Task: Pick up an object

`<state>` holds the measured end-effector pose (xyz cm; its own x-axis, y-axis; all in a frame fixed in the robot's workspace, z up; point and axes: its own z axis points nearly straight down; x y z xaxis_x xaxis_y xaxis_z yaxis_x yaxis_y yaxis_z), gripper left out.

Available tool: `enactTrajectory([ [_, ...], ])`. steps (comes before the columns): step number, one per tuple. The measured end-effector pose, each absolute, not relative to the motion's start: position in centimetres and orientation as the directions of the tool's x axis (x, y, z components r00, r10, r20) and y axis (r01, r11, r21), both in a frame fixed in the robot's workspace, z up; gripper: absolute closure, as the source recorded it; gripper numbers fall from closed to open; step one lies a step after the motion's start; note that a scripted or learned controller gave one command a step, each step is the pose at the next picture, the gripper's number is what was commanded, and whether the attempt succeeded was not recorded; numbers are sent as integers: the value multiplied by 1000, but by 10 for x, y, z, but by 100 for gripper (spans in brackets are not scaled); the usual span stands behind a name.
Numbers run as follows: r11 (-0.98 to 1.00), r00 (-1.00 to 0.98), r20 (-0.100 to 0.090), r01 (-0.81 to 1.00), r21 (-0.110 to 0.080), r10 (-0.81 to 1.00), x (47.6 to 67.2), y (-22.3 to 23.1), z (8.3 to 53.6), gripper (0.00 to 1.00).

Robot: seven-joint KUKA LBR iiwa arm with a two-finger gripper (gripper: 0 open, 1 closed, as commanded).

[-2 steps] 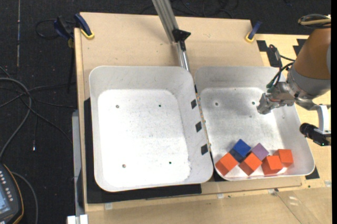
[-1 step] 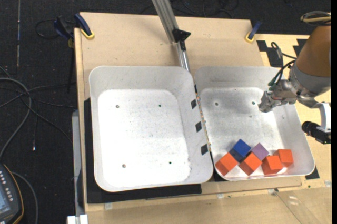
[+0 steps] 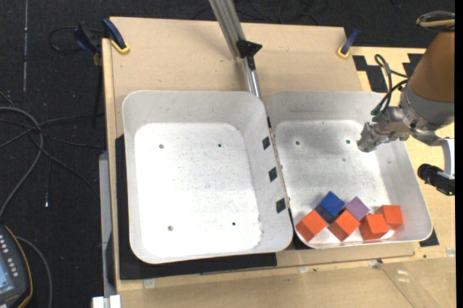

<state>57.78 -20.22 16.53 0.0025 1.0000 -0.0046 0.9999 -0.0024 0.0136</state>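
1. The arm comes in from the right edge of the frame, and the end effector (image 3: pixel 367 137) hangs over the upper right part of the right bin (image 3: pixel 318 111), above bare white floor. From this slanted view I cannot tell its state, and nothing shows in its grasp.
2. The candidate objects are a cluster of small cubes along the lower edge of the right bin, lower right of the frame: a blue cube (image 3: pixel 332 204), a purple cube (image 3: pixel 357 209), and four orange-red ones, including the leftmost orange cube (image 3: pixel 312 225) and the rightmost orange cube (image 3: pixel 391 215). The left bin (image 3: pixel 145 111) sits beside it, left of centre.
3. The step in hand looks like the approach: the end effector is well apart from the cluster, so it needs to travel toward the bottom of the frame before descending.
4. To do this well, pick a cube with free sides. The blue cube appears to sit a little above or behind its neighbours; the rightmost orange cube has open floor on one side.
5. Cubes have no long axis; what matters is face alignment. Most sit rotated, corners toward the frame's bottom, so the wrist should turn to meet two parallel faces.
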Motion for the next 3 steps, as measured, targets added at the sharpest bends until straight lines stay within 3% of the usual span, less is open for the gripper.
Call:
enactTrajectory([
  [1, 6, -6, 0, 1000, 0, 1000, 588, -146, 93, 100],
  [2, 1, -1, 0, 1000, 1, 1000, 588, -149, 96, 0],
  [3, 2, -2, -3, 1000, 5, 1000, 633, -188, 96, 0],
])
